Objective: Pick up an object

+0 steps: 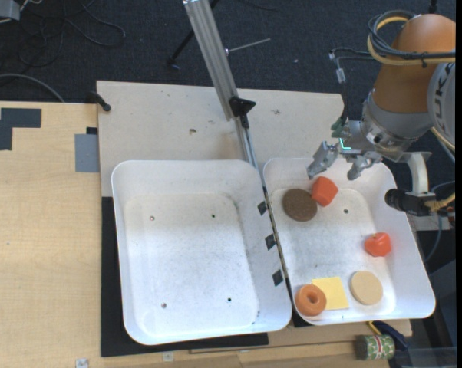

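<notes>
In the right bin (404, 205) an orange-red block (324, 191) lies against a brown round disc (299, 204). Further forward are a small red piece (377, 244), a beige disc (366, 287), a yellow square (332, 290) and an orange ring (311, 300). My gripper (340, 164) hangs over the bin's far edge, just above and behind the orange-red block. Its fingers are spread open with nothing between them.
The left bin (185, 244) sits beside the right one, with black clips along the shared rim. A slanted aluminium bar (219, 67) rises behind the bins. A green-labelled can (377, 348) lies at the bench's front edge.
</notes>
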Available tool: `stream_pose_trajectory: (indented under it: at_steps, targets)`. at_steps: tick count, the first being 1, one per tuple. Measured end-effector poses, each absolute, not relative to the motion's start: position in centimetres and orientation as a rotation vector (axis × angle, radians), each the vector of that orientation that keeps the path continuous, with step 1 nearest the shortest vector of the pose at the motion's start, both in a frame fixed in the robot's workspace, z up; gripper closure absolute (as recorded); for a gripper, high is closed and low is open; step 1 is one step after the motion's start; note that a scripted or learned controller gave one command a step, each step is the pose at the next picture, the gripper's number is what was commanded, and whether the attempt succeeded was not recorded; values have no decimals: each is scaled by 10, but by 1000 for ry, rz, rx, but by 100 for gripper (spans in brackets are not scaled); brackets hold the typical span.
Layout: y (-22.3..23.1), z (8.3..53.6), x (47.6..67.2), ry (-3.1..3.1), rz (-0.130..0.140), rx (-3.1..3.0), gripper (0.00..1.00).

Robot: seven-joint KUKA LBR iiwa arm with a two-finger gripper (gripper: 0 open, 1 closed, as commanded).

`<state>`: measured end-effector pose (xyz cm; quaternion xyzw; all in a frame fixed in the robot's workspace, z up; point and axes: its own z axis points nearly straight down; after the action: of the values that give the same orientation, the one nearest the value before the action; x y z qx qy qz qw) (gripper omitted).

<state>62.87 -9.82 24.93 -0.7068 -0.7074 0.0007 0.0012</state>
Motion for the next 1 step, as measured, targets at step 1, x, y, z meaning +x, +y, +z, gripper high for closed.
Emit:
stream_pose_trajectory:
  at_steps: [1]
  targets:
    - [-96,202,635,-2219,7,-2215,0]
